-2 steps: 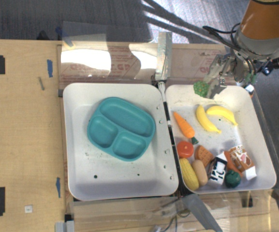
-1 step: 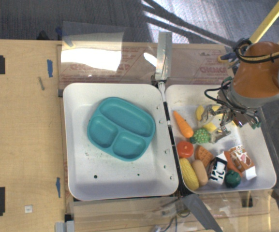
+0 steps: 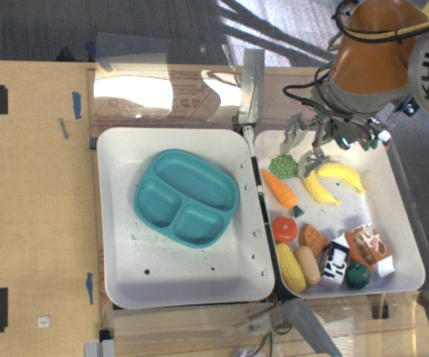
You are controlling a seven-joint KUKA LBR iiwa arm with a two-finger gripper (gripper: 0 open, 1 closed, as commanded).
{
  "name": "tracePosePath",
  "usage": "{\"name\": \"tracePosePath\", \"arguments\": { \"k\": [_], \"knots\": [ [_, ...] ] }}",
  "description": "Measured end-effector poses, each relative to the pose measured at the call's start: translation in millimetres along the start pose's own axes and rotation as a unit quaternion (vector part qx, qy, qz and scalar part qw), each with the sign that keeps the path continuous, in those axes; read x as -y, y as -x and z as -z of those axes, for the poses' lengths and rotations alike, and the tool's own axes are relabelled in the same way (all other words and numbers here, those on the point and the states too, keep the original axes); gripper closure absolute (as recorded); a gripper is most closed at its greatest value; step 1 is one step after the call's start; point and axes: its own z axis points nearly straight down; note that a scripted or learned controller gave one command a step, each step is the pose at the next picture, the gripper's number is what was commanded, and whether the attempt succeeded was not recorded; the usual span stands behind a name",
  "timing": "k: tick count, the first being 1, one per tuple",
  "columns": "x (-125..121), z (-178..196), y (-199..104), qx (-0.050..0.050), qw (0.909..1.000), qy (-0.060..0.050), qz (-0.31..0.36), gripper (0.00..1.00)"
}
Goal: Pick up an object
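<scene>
gripper [image 3: 308,141] metal fingers spread, released | over curved glossy banana [image 3: 331,181] | divided teal tray [image 3: 187,197]

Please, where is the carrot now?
The carrot lies in the right bin, near its left wall, just below the broccoli and above the tomato.

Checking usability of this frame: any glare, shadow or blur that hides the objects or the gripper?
Camera view: strong glare on the clear panel behind the left bin; striped light across the floor; toys in the right bin evenly lit and sharp; gripper small, its fingers hard to read.
</scene>
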Motion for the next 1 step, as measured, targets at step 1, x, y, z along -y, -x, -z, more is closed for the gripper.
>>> {"name": "tracePosePath", "arguments": {
  "k": [1],
  "knots": [
    [27.8, -16.0, -89.2, -0.008, 0.9515, 0.005, 0.308, 1.0]
  ]
}}
